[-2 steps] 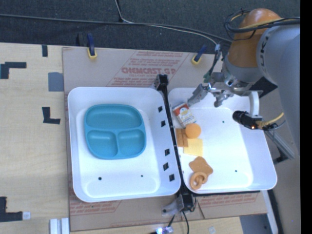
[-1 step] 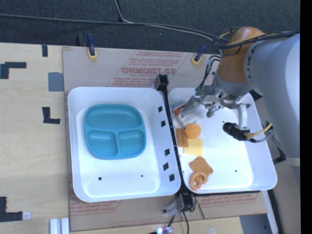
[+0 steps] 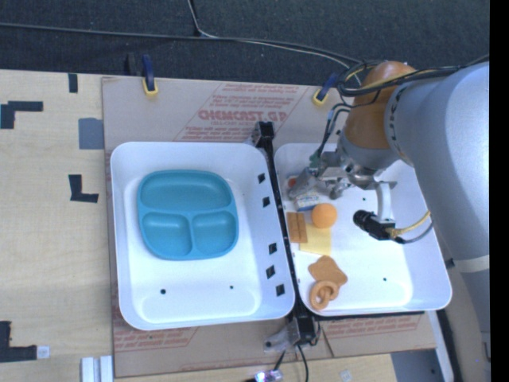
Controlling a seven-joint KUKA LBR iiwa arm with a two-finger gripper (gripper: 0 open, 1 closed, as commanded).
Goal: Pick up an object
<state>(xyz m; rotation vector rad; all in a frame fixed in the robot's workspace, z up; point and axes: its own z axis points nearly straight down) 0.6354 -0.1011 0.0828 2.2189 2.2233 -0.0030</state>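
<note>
- We saw a pale wooden bench top (image 3: 48,237) with dark tape marks (image 3: 78,188) stuck on its left part.
- A sheet of brown cardboard (image 3: 231,114) with red print lay over the bench.
- Two yellow clamps (image 3: 149,84) held the cardboard's far edge.
- Beyond the bench we saw dark carpet (image 3: 318,10), with a black cable (image 3: 238,38) running across it.

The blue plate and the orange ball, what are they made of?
The blue plate looks like plastic: smooth, one even colour, with a soft shine and moulded sections. The orange ball looks matte and evenly coloured, maybe plastic or foam; the picture cannot settle which.
</note>
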